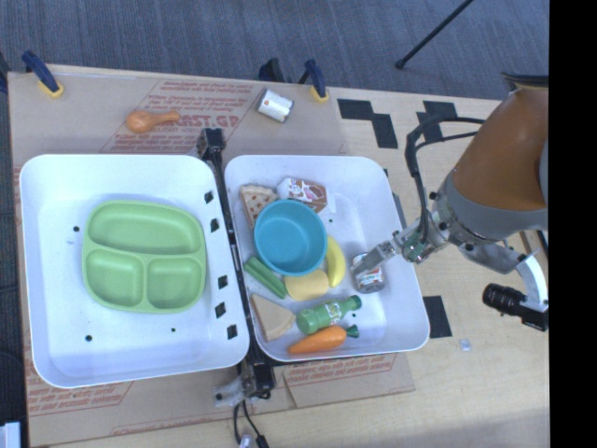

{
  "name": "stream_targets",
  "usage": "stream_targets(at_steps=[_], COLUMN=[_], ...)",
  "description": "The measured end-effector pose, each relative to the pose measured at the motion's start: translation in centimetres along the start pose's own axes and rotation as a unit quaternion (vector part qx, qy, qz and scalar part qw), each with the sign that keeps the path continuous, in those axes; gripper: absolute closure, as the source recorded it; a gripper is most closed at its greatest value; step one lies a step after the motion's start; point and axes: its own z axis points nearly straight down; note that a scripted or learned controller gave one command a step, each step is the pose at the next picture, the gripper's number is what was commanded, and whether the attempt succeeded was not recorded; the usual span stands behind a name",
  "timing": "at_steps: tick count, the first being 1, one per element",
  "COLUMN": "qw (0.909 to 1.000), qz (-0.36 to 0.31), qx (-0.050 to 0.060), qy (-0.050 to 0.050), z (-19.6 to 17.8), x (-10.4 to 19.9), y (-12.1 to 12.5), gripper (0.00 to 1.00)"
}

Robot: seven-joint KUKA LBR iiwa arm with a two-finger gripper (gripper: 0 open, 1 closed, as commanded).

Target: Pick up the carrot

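Orange tapered plastic carrot (318,341) lying at six o'clock in the right shallow white bin (403,292), beside a green bottle (326,315); metal two-finger gripper (369,271) at three o'clock (finger state cannot be told)

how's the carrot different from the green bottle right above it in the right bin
The carrot is orange with a small green tip; the green bottle is green with a darker cap end. The carrot tapers to a point at its left end, while the bottle stays rounded with a narrow neck on the right. The carrot lies nearer the bin's front wall, the bottle just behind it. Both lie on their sides, angled alike, in the right bin.
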Motion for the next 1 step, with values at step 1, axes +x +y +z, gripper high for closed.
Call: stream_targets(at_steps=[1], qw=[0.9935], qz=[-0.114], qx=[0.001], qy=[0.002], z=[3.35], x=[2.71], y=[1.21], gripper=[0.0])
